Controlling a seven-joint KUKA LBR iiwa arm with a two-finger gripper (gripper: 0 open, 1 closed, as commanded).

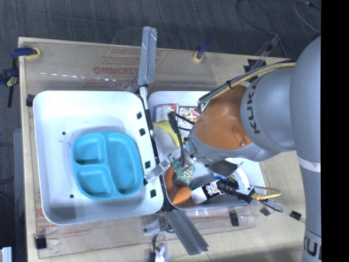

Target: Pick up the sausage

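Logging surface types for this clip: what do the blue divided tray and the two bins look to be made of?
Blue divided tray: likely molded plastic, matte to satin; uniform colour, rounded compartment walls, soft highlights.
Left bin and right bin: probably smooth white plastic, slightly glossy; rounded corners and faint sheen along the rims. Metal under paint cannot be ruled out.

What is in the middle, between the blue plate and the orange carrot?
In the camera view, the white walls where the two bins meet, with black clips on them, lie between the blue plate and the carrot.
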